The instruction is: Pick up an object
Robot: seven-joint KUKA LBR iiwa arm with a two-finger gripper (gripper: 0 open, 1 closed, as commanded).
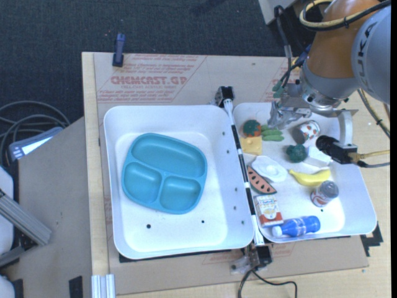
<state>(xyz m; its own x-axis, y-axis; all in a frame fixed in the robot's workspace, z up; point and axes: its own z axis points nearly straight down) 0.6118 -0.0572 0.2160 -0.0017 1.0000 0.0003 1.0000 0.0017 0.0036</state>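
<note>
My gripper (281,117) hangs low over the far left part of the right bin (360,194), under the grey arm with its orange band (347,17). Just below and left of it lie a small green toy vegetable (251,127), a green pea pod (272,135) and a yellow wedge (252,145). A white and brown round piece (307,131) sits to its right. Further forward are a dark green ball (296,152), a banana (310,177), a small can (324,193), a watermelon slice (256,180), a small carton (268,210) and a blue bottle (298,226).
The left bin (118,166) holds a blue divided plate (164,172). A black clip (224,94) and rail join the two bins. A white crumpled item (270,168) lies mid right bin. Cables (347,153) trail off the arm's wrist to the right.
</note>
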